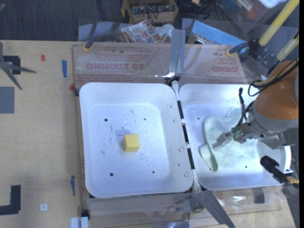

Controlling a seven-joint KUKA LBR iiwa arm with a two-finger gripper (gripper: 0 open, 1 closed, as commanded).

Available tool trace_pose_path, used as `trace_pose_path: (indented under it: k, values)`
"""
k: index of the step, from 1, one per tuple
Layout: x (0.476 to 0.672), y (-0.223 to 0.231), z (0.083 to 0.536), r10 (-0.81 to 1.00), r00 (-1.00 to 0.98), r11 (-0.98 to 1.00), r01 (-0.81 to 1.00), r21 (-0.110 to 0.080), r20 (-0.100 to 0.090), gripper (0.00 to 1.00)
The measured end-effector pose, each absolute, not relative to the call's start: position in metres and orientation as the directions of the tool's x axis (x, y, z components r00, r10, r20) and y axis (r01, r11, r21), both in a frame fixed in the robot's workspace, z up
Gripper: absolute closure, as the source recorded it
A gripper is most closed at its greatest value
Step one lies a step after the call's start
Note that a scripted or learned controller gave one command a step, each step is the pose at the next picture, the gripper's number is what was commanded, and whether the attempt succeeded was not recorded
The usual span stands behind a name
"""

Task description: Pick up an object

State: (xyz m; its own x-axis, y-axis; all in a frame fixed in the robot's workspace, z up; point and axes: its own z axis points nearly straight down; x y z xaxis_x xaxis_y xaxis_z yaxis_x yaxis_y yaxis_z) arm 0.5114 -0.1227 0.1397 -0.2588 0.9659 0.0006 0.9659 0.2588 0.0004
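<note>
A pale wooden desk [38, 141] runs across the near side, marked with bits of blue tape [64, 68] and black tape [13, 198]. Behind it lies a dark grey floor [42, 11], a cardboard box [147, 6] of clutter, and a yellow pole [281, 18] slanting at the far corner.

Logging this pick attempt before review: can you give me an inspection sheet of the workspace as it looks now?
Surface: wooden bench bearing two white bins, left bin and right bin, side by side.
Job's things: yellow block near the middle of the left bin; pale translucent object in the right bin.
Clutter: blue tape marks on the bench.
Grippers: claw low over the right bin, by the pale object; grasp cannot be told.
Cables: black cable along the wrist.
Surroundings: boxes behind the bench.
</note>
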Motion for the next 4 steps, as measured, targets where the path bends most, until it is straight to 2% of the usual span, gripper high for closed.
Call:
trace_pose_path:
  k: [1, 2, 3, 4]
  values:
    - [0.483, -0.107, 0.089, 0.961, -0.275, 0.275, 0.961, 0.012, -0.005, 0.0]
    - [0.485, -0.109, 0.1, 0.963, -0.271, 0.271, 0.962, 0.018, -0.009, 1.0]
    - [0.485, -0.11, 0.11, 0.963, -0.269, 0.269, 0.963, 0.022, -0.011, 1.0]
    - [0.538, -0.071, 0.184, 0.988, 0.152, -0.152, 0.988, 0.0, -0.001, 1.0]
